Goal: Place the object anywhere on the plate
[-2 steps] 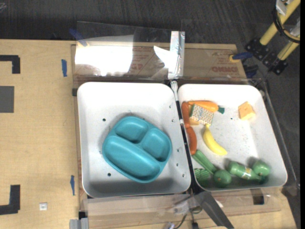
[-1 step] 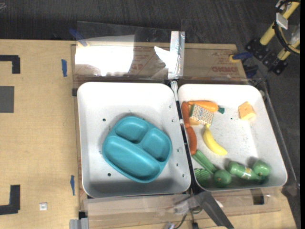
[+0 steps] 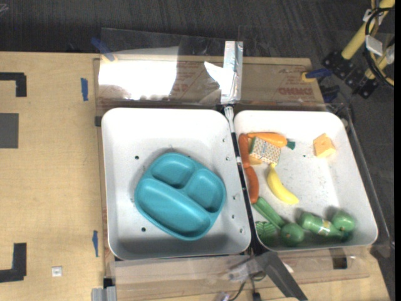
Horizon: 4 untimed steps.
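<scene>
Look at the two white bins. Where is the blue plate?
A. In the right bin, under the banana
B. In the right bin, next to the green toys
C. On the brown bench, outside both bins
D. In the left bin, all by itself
D: the blue plate lies alone in the left bin, while the banana and the green toys are in the right bin.

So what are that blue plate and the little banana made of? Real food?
The blue plate looks like moulded plastic: one even teal colour, rounded compartment walls, a soft sheen. The banana also seems to be plastic, a toy rather than real fruit: flat uniform yellow, smooth, with no spots. Both bins look like matte white plastic or coated metal; I cannot tell which.
</scene>
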Available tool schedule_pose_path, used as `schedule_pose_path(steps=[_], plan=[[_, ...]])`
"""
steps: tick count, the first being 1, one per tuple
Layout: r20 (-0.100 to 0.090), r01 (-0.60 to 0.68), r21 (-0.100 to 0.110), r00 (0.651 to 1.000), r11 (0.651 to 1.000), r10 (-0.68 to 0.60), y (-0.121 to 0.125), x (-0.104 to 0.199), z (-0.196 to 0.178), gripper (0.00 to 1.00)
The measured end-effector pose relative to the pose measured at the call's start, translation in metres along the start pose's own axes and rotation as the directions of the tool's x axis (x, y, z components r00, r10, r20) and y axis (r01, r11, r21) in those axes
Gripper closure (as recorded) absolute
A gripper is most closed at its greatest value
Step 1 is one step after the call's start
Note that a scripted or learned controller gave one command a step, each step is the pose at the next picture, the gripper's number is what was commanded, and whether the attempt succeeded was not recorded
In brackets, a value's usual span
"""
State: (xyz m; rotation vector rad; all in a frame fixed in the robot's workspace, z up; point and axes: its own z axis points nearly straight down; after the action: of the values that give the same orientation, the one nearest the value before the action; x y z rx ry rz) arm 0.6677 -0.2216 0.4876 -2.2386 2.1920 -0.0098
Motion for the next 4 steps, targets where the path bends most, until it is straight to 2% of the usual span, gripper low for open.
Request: schedule_pose_path(steps=[1,2,3,4], plan=[[0.000,0.097,-0.002,0.995,0.995,-0.097,0.000,-0.002,0.000,0.00],[-0.002,0.277,-0.001,0.961,0.961,-0.277,0.102,-0.044,-0.003,0.00],[0.000,0.239,-0.006,0.971,0.971,-0.239,0.167,-0.019,-0.002,0.00],[0.003,0.501,-0.004,0.865,0.865,-0.501,0.146,-0.024,0.000,0.00]])
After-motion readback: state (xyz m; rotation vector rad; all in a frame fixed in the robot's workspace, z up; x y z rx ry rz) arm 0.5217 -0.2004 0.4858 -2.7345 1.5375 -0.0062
